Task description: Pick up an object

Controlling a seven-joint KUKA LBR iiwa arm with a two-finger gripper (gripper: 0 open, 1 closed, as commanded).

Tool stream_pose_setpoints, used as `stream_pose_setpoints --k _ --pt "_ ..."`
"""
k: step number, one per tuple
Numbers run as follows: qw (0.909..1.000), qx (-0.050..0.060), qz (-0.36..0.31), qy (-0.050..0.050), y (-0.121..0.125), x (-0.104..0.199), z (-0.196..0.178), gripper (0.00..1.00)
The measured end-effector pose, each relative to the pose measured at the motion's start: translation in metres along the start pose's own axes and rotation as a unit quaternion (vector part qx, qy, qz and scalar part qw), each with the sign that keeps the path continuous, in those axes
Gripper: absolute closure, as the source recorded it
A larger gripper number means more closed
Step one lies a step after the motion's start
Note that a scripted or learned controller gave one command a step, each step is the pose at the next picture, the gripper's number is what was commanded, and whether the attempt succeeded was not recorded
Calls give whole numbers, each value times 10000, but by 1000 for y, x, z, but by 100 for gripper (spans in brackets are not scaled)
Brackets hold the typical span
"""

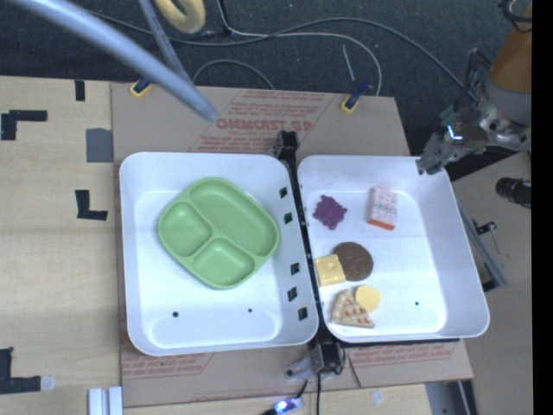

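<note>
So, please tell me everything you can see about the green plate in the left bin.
The green plate is a pale green, plastic-looking tray, roughly square with rounded corners and a raised rim. Ridges split it into three compartments: one large, two smaller. It lies flat and right side up, turned at an angle to the bin's walls, on the floor of the left bin, towards its upper middle. Only the bin floor touches it.

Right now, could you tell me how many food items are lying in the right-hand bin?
6: purple grapes upper left, a small carton upper right, a brown cookie mid-bin, cheese touching its left, a pizza slice and yellow piece below.
</note>
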State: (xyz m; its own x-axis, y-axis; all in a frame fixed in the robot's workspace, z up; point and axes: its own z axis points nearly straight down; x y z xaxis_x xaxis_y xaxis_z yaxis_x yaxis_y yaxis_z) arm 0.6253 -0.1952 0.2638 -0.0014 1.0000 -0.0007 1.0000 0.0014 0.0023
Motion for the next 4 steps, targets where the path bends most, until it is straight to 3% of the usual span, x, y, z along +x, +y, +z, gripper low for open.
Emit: stream_pose_setpoints --k 4 --pt "10000 24 -31 14 -35 218 25 100"
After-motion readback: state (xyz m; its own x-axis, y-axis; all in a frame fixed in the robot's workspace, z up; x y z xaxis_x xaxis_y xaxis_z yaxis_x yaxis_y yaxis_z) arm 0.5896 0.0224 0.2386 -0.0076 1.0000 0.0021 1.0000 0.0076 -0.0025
